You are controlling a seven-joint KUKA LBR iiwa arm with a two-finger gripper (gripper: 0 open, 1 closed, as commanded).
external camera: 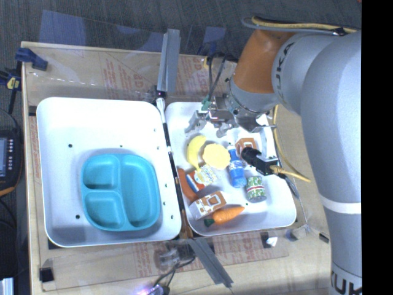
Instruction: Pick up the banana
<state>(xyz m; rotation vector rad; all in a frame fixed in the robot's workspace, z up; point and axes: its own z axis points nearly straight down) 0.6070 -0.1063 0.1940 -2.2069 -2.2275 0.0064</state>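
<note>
From above, the arm bends in from the right, its orange band over the right bin's (282,217) far side, with the gripper (212,117) low at the far wall. I cannot tell how it is set. The banana (196,150) lies just beneath it, touching a yellow round lid (215,155) amid crowded clutter. The left bin (55,121) holds a blue divided tray (121,191), with bare floor around it.
</note>
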